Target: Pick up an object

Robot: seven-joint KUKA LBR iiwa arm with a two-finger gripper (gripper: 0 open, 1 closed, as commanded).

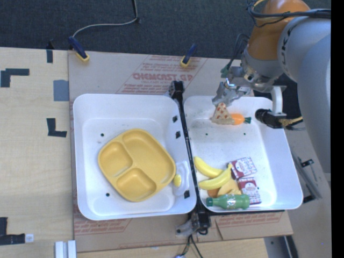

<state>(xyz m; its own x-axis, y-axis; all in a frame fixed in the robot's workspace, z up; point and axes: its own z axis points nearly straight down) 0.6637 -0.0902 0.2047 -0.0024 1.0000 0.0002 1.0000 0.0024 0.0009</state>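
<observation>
Yellow compartmented tray [137,164] (smooth plastic), rounded corners

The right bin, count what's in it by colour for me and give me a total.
Yellow: 2, the bananas
Red and white: 2, the cartons
Green: 1, the bottle
Orange: 1, the carrot
Tan: 1, the pizza slice under the gripper
Total: 7

Arm reaches in from right, end effector [224,97] angled down-left.
</observation>
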